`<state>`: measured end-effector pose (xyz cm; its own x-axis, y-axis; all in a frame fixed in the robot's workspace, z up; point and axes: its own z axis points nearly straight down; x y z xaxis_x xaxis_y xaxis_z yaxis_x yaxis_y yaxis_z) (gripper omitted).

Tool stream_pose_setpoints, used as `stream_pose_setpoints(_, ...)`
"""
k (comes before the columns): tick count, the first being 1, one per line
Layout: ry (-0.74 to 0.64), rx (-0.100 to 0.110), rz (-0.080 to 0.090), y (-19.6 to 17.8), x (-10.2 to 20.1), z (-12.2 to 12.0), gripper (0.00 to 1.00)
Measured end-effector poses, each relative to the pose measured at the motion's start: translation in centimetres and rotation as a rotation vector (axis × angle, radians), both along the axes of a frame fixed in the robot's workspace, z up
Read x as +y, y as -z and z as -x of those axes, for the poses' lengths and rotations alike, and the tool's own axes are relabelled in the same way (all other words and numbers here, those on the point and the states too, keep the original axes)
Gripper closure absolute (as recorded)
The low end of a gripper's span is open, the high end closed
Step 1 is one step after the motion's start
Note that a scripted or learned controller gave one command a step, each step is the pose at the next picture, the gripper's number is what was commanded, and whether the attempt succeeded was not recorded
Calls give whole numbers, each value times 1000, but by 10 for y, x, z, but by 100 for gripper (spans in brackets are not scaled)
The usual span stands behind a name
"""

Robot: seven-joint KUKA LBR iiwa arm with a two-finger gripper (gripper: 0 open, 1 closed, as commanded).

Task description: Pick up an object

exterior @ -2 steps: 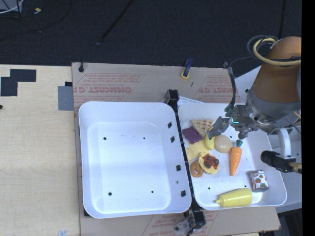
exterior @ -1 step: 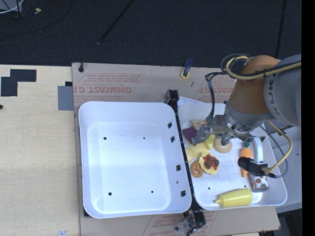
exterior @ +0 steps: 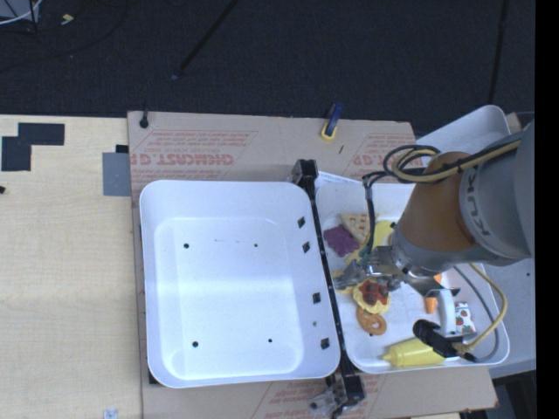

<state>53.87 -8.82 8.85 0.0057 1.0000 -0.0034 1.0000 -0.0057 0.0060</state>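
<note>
The shallow white plastic bin on the left (exterior: 166, 234) has nothing to grasp, so the arm works over the matching white bin on the right (exterior: 498, 343). There the gripper (exterior: 367, 273) hangs low, just beside a purple block (exterior: 341, 238) and above a red-and-yellow toy (exterior: 374, 297); how far it is open I cannot tell. A yellow plastic bottle-shaped toy (exterior: 410, 353) lies near the front rim, apart.

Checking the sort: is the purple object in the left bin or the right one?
Right bin. The purple object lies inside it near the divider, beside the gripper.
</note>
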Motion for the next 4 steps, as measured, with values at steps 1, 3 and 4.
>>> stream_pose_setpoints(1, -4, 6, -1, 1, -47, -34, 0)
stream_pose_setpoints(3, 6, 12, -5, -9, -11, 30, 100)
stream_pose_setpoints(4, -13, -1, -5, -104, 43, 5, 100)
